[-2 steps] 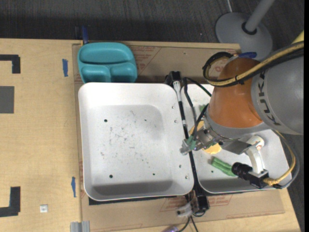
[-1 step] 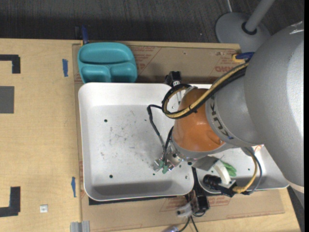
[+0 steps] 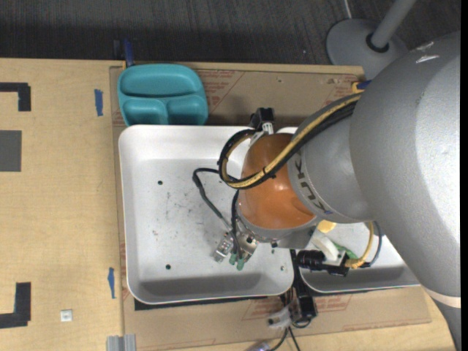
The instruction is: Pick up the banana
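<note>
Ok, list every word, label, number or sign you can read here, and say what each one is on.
No text here is legible.
Cardboard sheet under the bins: faint reddish printing along its top edge, too blurred to read.
Arm, grey section beside the orange band: dark markings, too small and slanted to read.
Teal tray: no lettering seen.
Left white bin: scuffs and small holes, no writing.

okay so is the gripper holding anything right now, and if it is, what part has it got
Nothing shows between the fingertips of the gripper, low over the left bin. The banana lies apart in the right bin, mostly hidden by the arm.
</note>
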